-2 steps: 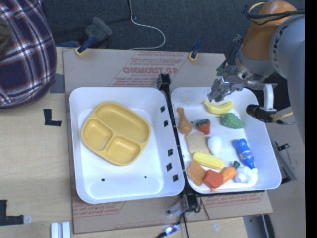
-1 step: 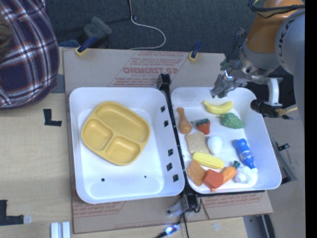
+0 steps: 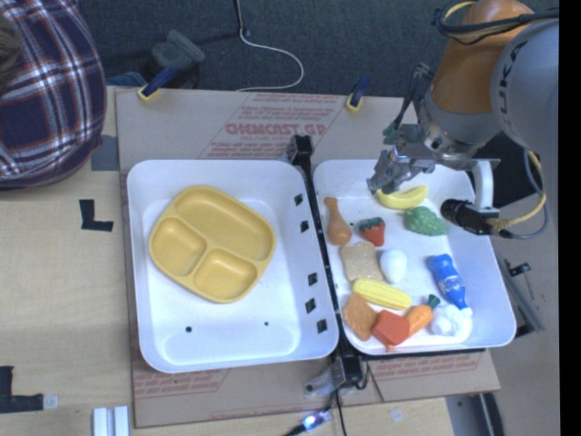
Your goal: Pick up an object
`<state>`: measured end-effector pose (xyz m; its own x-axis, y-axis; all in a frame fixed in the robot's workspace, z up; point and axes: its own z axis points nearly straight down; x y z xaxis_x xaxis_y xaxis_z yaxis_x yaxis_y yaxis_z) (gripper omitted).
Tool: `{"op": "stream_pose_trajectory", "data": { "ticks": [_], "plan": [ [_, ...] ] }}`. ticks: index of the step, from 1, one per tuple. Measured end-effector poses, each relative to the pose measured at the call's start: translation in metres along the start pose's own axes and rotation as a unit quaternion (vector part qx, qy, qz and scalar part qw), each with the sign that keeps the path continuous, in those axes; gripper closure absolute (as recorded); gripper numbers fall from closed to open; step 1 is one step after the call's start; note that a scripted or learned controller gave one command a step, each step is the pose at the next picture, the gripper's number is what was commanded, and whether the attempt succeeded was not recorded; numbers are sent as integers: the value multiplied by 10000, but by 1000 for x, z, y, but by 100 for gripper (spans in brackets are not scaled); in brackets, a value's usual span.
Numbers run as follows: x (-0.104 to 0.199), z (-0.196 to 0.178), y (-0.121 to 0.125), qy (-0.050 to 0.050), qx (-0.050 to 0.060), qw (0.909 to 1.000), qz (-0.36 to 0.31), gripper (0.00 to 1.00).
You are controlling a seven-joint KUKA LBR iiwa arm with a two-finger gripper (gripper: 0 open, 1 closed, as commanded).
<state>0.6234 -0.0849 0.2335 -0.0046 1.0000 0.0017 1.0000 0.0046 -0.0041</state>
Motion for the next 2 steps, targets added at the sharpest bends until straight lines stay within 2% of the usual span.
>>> {"op": "stream_pose_trajectory", "data": {
  "ticks": [2],
  "plan": [
    [67, 6, -57, -6, 14, 10000, 6, 100]
  ]
}}
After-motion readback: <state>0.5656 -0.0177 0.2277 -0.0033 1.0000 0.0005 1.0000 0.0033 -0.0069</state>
